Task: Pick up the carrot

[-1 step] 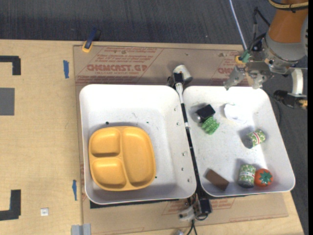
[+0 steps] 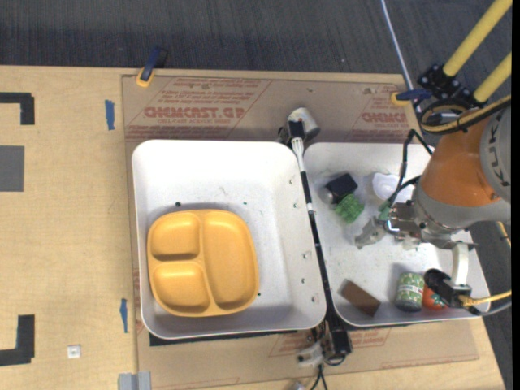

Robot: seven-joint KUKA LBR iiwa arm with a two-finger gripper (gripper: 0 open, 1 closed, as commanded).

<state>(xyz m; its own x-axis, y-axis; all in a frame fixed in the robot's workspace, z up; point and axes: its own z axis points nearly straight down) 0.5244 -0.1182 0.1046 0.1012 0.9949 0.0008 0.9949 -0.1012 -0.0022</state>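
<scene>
Arm low, hand leftward

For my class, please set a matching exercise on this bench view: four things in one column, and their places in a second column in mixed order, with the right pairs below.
Things:
1. Yellow three-compartment plastic plate
2. Brown rectangular block
3. Small green ridged object
4. Green-labelled can

Places:
A. Right bin, near edge, beside the divider
B. Left bin, near half
C. Right bin, near edge, below the gripper
D. Right bin, far half, just below a dark blue object

Pairs: 1-B, 2-A, 3-D, 4-C
</scene>
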